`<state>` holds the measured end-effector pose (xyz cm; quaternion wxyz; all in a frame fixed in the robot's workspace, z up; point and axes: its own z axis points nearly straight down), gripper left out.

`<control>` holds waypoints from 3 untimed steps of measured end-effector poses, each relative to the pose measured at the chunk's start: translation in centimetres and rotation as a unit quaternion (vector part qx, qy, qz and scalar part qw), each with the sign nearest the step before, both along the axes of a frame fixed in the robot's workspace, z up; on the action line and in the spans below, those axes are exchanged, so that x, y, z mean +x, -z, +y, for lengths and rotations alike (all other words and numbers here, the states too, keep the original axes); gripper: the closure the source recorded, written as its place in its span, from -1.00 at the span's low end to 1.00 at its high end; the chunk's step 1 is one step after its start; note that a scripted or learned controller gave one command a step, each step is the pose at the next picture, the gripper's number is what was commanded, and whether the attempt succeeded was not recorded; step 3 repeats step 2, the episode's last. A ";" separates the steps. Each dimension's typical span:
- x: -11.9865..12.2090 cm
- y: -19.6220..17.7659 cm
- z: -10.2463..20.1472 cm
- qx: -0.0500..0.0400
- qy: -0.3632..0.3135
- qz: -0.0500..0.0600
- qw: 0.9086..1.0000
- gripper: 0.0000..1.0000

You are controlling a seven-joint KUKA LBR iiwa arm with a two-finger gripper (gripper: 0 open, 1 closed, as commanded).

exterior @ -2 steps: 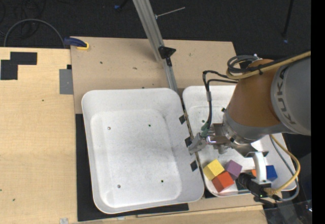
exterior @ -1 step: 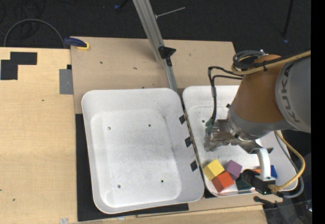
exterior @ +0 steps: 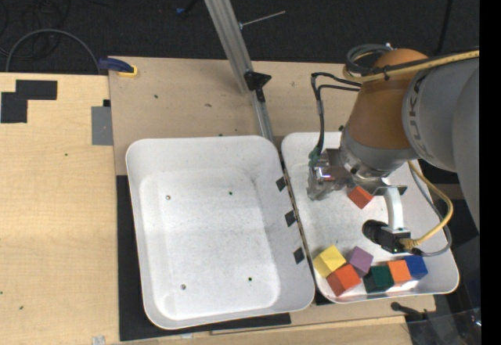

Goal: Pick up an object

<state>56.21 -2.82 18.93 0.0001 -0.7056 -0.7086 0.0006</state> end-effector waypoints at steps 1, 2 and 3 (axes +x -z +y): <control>-0.2 0.0 5.7 0.002 0.000 0.001 1.000 1.00; 0.1 0.0 12.5 0.002 -0.001 0.001 1.000 1.00; 0.1 0.0 12.5 0.002 -0.001 0.001 1.000 1.00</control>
